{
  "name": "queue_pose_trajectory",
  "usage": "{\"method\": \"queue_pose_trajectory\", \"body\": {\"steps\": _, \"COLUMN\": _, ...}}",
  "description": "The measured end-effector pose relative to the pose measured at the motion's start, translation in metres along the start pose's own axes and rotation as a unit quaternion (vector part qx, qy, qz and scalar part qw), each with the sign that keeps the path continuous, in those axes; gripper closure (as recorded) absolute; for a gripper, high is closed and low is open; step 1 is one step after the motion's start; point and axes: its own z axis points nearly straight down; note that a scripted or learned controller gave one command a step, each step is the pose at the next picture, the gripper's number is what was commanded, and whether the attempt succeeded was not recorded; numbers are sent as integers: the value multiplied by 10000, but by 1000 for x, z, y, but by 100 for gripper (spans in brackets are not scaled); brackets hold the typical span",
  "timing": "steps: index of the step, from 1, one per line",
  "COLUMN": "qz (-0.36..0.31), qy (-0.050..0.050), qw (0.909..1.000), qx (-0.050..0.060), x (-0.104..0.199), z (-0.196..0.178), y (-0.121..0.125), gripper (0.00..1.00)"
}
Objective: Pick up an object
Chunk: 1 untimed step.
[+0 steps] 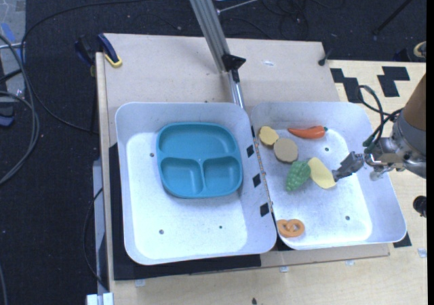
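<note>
A: What lies nearest in the right bin point(380, 229)?

B: An orange pretzel-like ring point(291, 228), by its near left corner. Farther back a green bumpy toy point(297, 175) touches a yellow piece point(321, 173).

A: And the tool point(346, 166)?

B: Just right of that yellow piece, low over the bin floor; whether its fingers are spread or closed, I cannot tell.

A: Beyond that?

B: A brown round point(285, 152), a yellow slice point(268, 136) and a red-orange chili point(307, 132). The left bin point(139, 229) holds a blue divided plate point(200, 159).
</note>
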Motion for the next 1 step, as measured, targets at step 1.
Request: {"method": "queue_pose_trajectory", "body": {"steps": 1, "qz": -17, "qy": -13, "qw": 10000, "qx": -56, "x": 0, "z": -6, "y": 3, "gripper": 0}}
